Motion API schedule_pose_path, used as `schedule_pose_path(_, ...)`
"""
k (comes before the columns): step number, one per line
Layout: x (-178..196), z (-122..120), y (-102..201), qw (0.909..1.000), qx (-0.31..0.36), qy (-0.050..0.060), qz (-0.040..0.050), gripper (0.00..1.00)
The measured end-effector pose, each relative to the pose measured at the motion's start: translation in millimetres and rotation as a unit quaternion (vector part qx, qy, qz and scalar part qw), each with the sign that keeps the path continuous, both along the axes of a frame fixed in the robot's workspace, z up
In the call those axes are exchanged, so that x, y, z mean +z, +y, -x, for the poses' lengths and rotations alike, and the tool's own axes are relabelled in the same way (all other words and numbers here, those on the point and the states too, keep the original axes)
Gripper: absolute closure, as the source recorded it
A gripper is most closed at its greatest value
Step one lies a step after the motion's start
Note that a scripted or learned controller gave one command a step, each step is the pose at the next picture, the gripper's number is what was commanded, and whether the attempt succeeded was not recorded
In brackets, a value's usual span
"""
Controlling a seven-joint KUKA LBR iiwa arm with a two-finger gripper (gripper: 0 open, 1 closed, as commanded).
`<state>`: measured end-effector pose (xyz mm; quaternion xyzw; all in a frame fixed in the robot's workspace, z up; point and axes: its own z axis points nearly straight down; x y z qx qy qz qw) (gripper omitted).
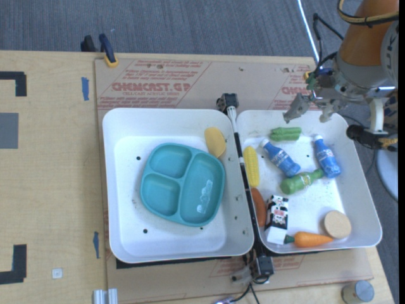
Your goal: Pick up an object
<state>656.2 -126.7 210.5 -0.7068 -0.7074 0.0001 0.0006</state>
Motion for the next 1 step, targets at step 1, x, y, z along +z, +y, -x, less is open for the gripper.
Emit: schedule_pose_path(1, -115.4, 50.9, -3.7, 0.9972, 0.075, 0.001, -0.0003, 0.0)
